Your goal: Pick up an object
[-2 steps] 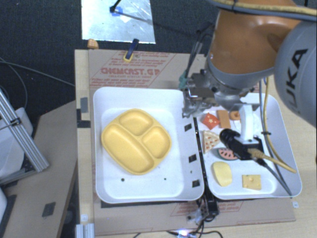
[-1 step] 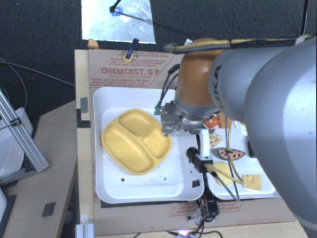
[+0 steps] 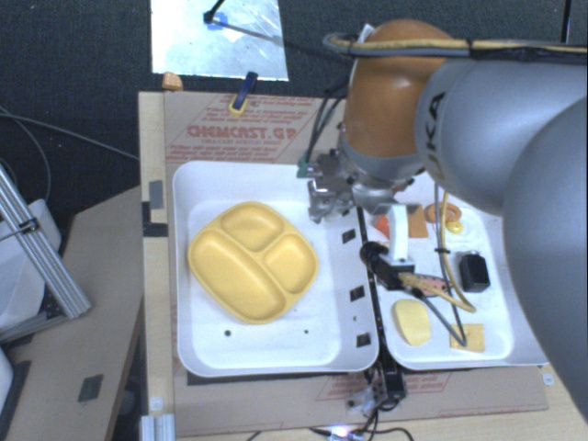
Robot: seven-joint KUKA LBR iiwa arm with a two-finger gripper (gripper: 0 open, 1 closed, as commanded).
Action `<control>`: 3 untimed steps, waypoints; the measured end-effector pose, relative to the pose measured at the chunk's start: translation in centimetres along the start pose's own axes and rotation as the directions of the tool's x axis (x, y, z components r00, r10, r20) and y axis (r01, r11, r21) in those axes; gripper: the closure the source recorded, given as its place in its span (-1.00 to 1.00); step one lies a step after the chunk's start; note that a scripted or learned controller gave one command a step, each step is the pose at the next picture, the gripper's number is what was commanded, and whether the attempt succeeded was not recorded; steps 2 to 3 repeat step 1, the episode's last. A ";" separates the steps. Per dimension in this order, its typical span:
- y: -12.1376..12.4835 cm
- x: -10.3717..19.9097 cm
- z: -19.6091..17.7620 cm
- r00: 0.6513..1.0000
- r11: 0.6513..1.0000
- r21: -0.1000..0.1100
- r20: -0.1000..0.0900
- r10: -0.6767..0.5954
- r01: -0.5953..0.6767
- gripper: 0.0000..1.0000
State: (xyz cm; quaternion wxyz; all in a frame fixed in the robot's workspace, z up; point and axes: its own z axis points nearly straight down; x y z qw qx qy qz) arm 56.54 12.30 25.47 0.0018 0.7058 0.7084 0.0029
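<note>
My claw [image 3: 328, 197] hangs over the inner top corner of the left bin [image 3: 276, 349], carrying nothing that I can see.

Whether my claw is open or closed I cannot tell from this slant; my orange-banded wrist covers most of it. Nothing is picked up. The yellow divided plate [image 3: 254, 261] lies flat in the middle of the left bin, down and to the left of my claw and apart from it. In the right bin [image 3: 493, 312] a yellow oval piece [image 3: 412, 322] lies near the front, a tan square block [image 3: 472, 336] just beside it, and an orange ring [image 3: 449, 214] sits near the back.
</note>
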 end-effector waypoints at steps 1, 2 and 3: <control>-2.8 0.0 -15.0 1.000 1.000 -0.011 -0.004 -0.002 0.002 1.00; -2.8 0.0 -15.0 1.000 1.000 -0.011 -0.004 -0.002 0.002 1.00; -2.8 0.0 -15.0 1.000 1.000 -0.011 -0.004 -0.002 0.002 1.00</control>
